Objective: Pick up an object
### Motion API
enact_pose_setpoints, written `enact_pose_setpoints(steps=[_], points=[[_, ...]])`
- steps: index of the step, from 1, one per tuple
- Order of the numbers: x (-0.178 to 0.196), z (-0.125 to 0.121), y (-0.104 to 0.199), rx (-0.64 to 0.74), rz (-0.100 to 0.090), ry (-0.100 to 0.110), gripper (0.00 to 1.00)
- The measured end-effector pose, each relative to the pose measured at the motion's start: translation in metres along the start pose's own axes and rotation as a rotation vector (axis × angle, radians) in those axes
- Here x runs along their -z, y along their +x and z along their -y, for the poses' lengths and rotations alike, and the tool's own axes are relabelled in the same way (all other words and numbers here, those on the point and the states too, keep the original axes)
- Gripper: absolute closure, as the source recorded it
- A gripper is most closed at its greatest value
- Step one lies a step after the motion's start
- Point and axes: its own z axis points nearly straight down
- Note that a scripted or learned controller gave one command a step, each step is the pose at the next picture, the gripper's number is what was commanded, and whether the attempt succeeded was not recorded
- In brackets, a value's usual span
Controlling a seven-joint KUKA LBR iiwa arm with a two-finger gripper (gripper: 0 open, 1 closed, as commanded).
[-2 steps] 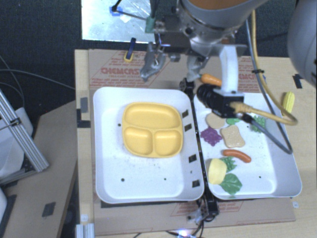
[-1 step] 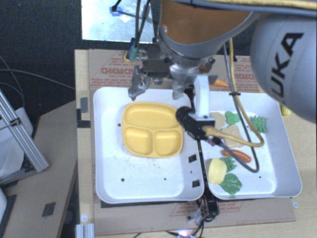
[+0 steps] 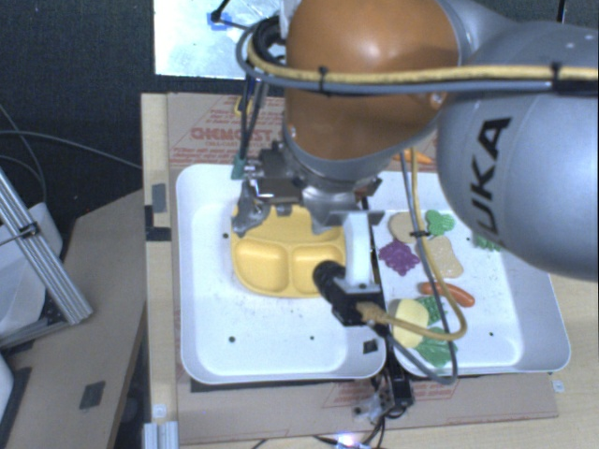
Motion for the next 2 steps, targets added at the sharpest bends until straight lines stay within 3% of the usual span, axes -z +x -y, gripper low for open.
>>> enact_pose_setpoints(steps=[1, 2], points=[[0.065, -0.067, -0.012, -0.008, -0.005, -0.017, 0.00], [0.150, -0.053, -0.017, -0.003, -0.007, -0.017, 0.00]])
